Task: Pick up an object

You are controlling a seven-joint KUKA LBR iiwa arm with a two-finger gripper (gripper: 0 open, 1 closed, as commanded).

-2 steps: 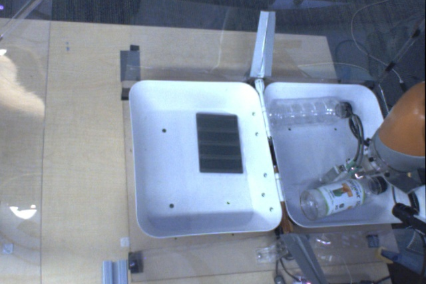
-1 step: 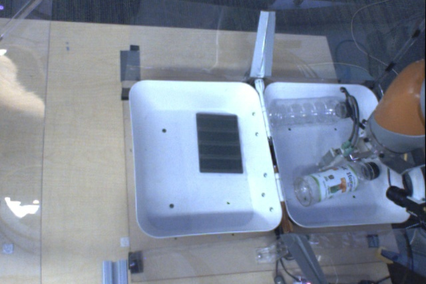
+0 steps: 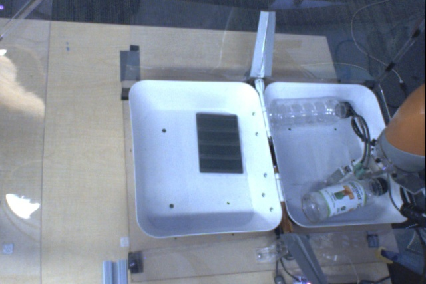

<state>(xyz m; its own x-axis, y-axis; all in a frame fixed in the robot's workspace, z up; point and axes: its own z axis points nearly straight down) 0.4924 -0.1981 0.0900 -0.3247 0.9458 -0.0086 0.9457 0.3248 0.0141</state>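
Dark grey carpet runs along the top of the view, and below it sits a pale wooden tabletop [image 3: 73,163] with a sheet of clear plastic glaring over the left part. Two shallow white bins sit side by side on it. The arm [image 3: 407,136] comes in at the right edge, orange band showing, and its gripper [image 3: 365,168] is down inside the right bin [image 3: 313,143], near that bin's right wall. Honestly can't tell how the gripper is set — it's a small cluster of dark and shiny bits with cables looping around it, too cluttered to read. Just below and to the left of the gripper lies a clear plastic bottle with a white label [image 3: 334,200], on its side, dark cap end pointing up toward the gripper and fat end toward the bin's lower left corner. The cap end looks very close to the gripper, maybe touching, but I can't see it actually sitting in the gripper. Up and to the left of the gripper, along the far wall of the same bin, there's a second clear bottle [image 3: 307,111], also lying flat, pretty hard to make out against the white. Well off to the gripper's left, the left bin [image 3: 156,209] has a dark rectangular ribbed pad [image 3: 219,142] lying flat in the middle — nothing touching it.
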